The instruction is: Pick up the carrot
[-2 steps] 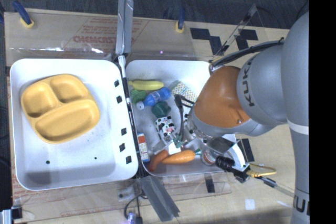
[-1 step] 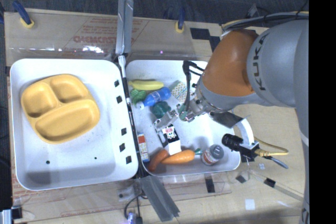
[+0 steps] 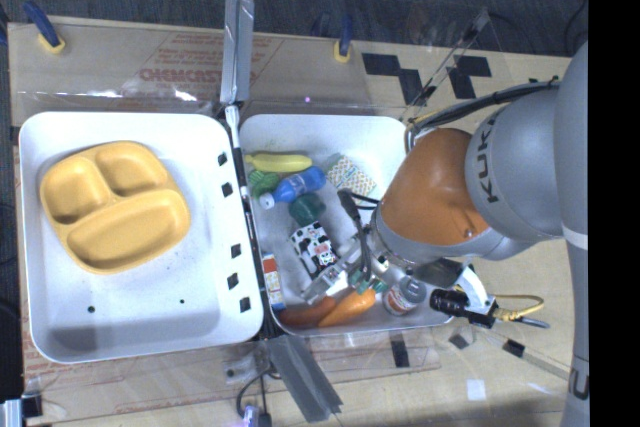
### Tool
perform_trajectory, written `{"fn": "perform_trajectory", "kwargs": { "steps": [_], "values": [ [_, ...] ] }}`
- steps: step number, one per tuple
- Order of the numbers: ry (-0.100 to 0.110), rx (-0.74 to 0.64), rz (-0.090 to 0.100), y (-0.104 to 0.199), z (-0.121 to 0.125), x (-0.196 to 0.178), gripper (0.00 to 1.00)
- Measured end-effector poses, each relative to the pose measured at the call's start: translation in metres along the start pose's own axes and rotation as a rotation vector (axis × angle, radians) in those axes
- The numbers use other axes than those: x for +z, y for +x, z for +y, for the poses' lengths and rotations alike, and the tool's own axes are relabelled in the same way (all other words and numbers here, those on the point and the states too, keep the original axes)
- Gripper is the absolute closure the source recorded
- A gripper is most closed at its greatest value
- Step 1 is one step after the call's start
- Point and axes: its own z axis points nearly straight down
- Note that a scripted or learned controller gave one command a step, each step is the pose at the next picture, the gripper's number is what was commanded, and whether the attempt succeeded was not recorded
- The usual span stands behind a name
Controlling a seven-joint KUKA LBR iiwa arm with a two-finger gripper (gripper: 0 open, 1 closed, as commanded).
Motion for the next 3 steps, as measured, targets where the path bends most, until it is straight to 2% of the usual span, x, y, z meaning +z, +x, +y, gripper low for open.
{"fn": "perform_trajectory", "kwargs": {
  "steps": [1, 2, 3],
  "values": [
    [-0.003, -0.143, -0.004, -0.047, -0.037, -0.002, 0.0],
    [-0.003, -0.149, -0.005, -0.047, -0.036, -0.012, 1.0],
    [-0.002, -0.059, -0.004, -0.051, -0.013, -0.104, 1.0]
  ]
}}
